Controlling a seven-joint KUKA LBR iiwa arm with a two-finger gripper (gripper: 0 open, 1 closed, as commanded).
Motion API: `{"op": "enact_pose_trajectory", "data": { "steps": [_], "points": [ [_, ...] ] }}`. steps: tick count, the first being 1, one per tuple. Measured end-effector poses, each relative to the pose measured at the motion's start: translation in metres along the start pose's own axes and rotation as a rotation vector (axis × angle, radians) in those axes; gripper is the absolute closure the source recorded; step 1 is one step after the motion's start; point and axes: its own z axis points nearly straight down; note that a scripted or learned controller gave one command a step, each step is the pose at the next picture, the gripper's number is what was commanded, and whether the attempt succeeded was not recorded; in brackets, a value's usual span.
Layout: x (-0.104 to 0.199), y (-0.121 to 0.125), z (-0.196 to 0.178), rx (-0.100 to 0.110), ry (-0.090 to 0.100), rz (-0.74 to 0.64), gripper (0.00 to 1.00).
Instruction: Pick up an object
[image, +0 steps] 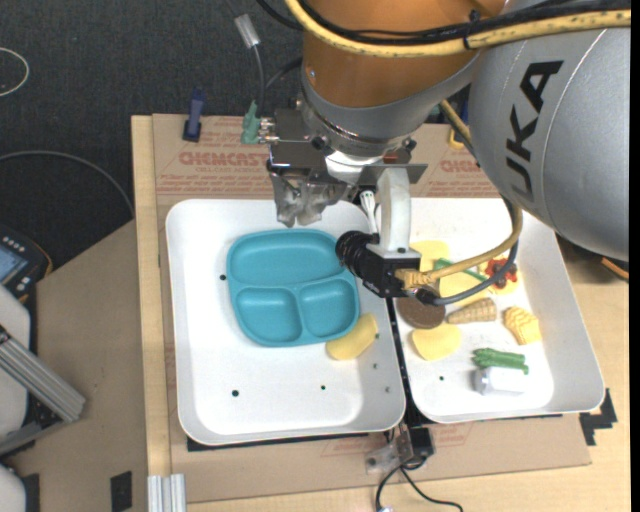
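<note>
- The jaws (305, 200) hang over the left bin's (200, 330) back edge, just above the blue divided tray (290, 285); I cannot tell how they stand.
- A yellow piece (352, 340) lies touching the tray's front right corner.
- The right bin (565, 330) holds small toy foods.

- We see a bulky grey arm (560, 130) lettered in black.
- We note its orange band (385, 50).
- Yellow-black cables (520, 25) cross it.
- We spot a metal gripper (345, 205).
</note>
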Motion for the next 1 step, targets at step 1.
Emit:
{"op": "enact_pose_trajectory", "data": {
  "steps": [1],
  "points": [
    [-0.0578, -0.0299, -0.0369, -0.014, 0.006, 0.003, 1.0]
  ]
}}
